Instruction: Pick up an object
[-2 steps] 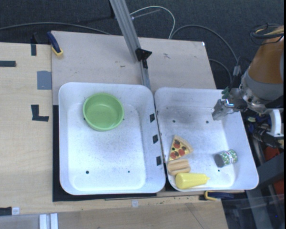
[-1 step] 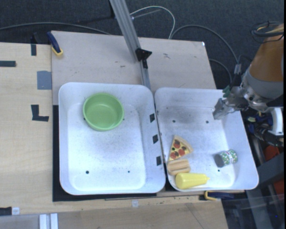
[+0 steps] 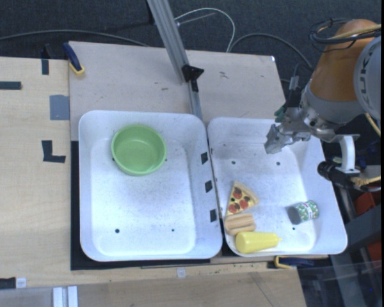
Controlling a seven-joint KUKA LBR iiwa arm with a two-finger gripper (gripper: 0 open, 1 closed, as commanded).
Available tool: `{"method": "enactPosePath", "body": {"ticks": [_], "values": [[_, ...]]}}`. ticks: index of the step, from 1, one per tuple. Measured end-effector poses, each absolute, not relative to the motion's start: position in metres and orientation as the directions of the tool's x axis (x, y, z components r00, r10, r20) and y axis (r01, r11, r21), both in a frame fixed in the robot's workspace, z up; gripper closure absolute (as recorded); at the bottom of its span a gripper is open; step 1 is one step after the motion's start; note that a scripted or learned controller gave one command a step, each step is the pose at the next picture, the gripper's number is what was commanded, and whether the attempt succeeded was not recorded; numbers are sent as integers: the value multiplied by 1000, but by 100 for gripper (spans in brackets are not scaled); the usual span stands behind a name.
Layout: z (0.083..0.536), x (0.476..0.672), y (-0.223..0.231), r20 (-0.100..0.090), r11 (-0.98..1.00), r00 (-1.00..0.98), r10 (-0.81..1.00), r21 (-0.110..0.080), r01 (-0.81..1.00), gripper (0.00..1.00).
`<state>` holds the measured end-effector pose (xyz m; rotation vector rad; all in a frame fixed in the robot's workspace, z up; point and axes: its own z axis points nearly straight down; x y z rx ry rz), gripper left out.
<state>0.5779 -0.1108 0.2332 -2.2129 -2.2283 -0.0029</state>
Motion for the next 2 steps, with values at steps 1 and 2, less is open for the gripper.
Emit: {"method": "enactPosePath", "body": {"ticks": [1, 2], "values": [[237, 582, -57, 2, 7, -7, 1000, 0, 1000, 100], [226, 603, -8, 1, 7, -7, 1000, -2, 1000, 100]]}}
